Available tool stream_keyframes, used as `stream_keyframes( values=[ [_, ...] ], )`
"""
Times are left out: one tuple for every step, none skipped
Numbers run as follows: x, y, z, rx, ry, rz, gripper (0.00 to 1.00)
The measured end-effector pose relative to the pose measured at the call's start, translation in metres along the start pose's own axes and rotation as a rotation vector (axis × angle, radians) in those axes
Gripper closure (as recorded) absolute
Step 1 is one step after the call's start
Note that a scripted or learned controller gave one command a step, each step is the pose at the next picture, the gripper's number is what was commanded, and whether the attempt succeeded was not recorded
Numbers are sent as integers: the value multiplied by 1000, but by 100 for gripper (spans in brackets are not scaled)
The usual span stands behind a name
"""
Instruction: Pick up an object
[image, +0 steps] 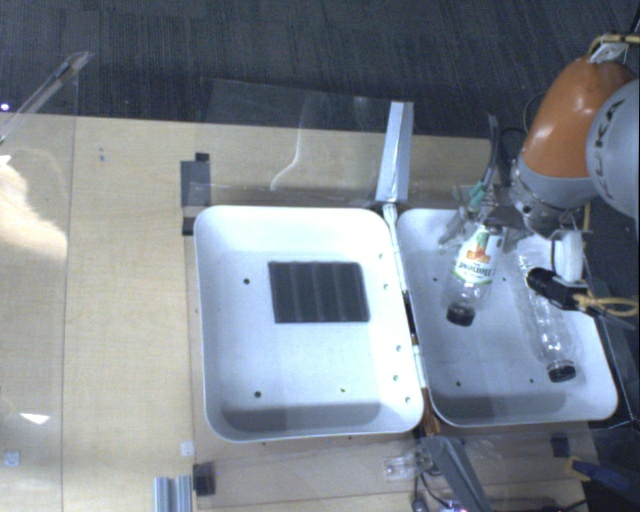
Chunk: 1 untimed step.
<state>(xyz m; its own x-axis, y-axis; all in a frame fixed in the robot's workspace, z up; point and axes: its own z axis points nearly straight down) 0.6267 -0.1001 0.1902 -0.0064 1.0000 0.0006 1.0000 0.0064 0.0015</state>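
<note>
Bottle (474, 272) with label hangs tilted beneath the jaws (484, 222), seemingly gripped at its base, over the right bin (520, 405).

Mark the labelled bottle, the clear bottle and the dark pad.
Labelled bottle (476, 262), camera view, on its label.
Clear bottle (548, 328), camera view, on its transparent body.
Dark pad (318, 292), camera view, at its middle.
</note>
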Motion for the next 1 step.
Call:
stream_keyframes(
  values=[
    [-25,24,76,-4,-1,-105,0]
  ],
)
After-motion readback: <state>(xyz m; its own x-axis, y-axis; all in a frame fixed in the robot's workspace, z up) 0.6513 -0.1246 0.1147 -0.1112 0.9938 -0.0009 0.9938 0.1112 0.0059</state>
